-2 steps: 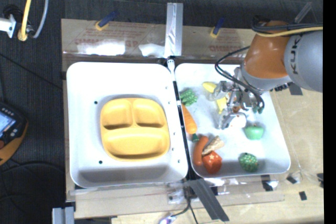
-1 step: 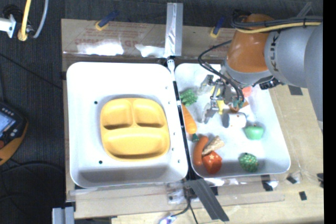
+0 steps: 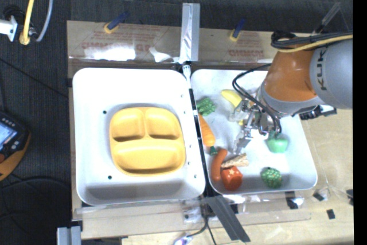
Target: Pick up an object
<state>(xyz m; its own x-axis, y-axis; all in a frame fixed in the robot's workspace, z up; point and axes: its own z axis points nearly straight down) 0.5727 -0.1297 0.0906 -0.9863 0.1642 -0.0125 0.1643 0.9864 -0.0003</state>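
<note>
Two shallow white bins sit side by side on the bench. The left bin (image 3: 92, 140) carries a yellow divided tray (image 3: 148, 139) at its middle. The right bin (image 3: 304, 172) carries the loose items: a yellow banana (image 3: 230, 98) near its far edge, a green leafy piece (image 3: 206, 105) by its left wall, an orange carrot (image 3: 207, 132) lying along that same wall, a red sausage-shaped piece (image 3: 217, 161) and a red tomato (image 3: 231, 178) touching it at the near-left corner, a green bumpy item (image 3: 272, 177) near the near edge, and a pale green item (image 3: 277, 144) toward the right side. The arm — grey, with its orange band (image 3: 289, 78) above the wrist — reaches over the right bin, and the gripper (image 3: 245, 137) hangs near the bin's middle, just beside the pale green item and above a small tan piece (image 3: 237, 161) that rests against the tomato. Whether it is open or closed I cannot tell (the metal parts blur together), and nothing can be seen between them.
</note>
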